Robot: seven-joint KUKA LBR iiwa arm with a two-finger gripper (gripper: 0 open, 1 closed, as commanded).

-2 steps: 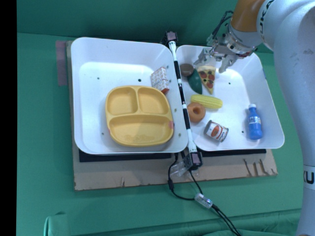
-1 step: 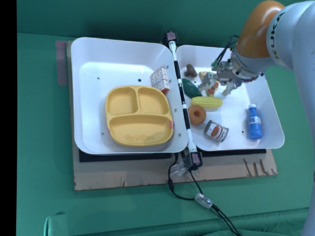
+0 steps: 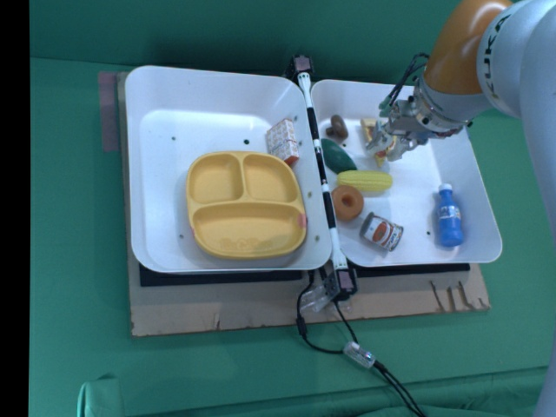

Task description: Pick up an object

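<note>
Jaws [image 3: 388, 148] over right bin [image 3: 469, 189], green cloth [image 3: 78, 320]

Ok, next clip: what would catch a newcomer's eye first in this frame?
Most likely the big yellow divided tray, which takes up much of the left bin, with a small patterned cube just behind it. Next comes the grey arm with its orange band, reaching in from the right so that its hand hangs over the back of the right bin, where a corn cob, donut, can and blue bottle lie scattered.

Green-covered bench [image 3: 78, 233] with cardboard sheet [image 3: 217, 311], two white bins [image 3: 152, 102] side by side, cable [image 3: 365, 359].
</note>
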